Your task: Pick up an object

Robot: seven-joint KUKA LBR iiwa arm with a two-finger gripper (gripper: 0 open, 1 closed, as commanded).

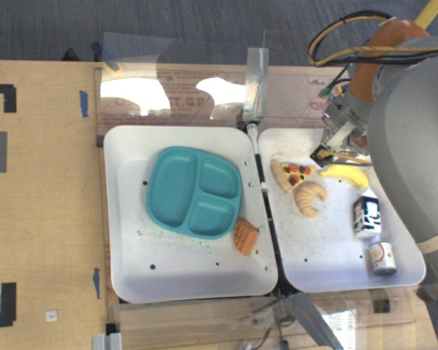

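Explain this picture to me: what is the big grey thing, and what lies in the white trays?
One camera looks down from above the bench. The grey shape is a robot arm reaching in from the right; its gripper hangs over the far end of the right bin, near a toy banana. That bin also holds a pizza slice, a croissant, a dark can and a red-and-white can. The left bin holds a teal divided plate and an orange toy. I see nothing held.
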